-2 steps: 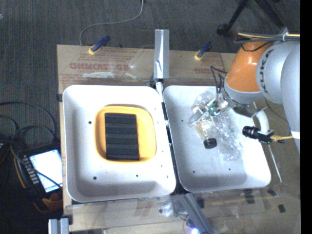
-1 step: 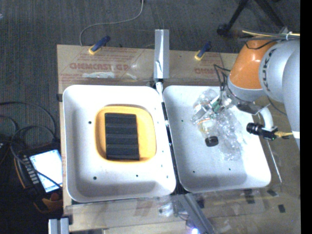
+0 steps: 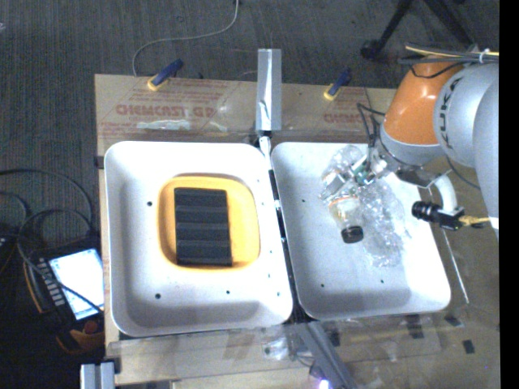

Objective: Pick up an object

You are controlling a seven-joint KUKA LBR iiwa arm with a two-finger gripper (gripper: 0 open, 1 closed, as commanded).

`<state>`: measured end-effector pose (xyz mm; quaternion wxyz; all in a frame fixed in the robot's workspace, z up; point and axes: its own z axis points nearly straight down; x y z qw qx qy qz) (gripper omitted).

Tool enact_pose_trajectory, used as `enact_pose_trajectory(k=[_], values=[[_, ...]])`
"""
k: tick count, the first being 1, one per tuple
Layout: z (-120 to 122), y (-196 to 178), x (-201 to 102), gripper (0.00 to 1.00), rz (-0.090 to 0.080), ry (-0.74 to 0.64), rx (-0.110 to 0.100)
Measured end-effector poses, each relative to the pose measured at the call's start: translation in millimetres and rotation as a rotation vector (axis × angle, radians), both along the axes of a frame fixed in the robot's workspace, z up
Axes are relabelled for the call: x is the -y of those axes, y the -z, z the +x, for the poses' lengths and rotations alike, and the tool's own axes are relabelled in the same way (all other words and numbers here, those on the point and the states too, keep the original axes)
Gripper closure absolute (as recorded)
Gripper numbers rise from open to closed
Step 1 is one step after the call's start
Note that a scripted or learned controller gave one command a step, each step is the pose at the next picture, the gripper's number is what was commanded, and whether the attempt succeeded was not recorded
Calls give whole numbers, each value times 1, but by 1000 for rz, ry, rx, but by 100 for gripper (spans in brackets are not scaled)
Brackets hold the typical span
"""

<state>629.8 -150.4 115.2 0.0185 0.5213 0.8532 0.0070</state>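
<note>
A crumpled clear plastic bottle [image 3: 375, 211] with a black cap [image 3: 351, 233] lies in the right bin [image 3: 324, 290], stretching from its upper middle down toward the right. More crinkled clear plastic [image 3: 339, 171] sits at its upper end. My gripper [image 3: 366, 172] reaches in from the right and is down at that upper end, right against the plastic. The grey arm with its orange band [image 3: 415, 112] hides the bin's upper right corner. In the left bin [image 3: 130, 282] rests a yellow sponge-like block with a black ribbed top [image 3: 204, 225].
A metal divider post [image 3: 268, 87] stands at the back between the two bins. Blue clamps [image 3: 165, 73] hold the cardboard backing. A black fitting [image 3: 431, 212] juts out over the right bin's right rim.
</note>
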Motion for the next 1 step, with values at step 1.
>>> enact_pose_trajectory(k=[1], values=[[32, -69, -59, 100, 6, 16, -37]])
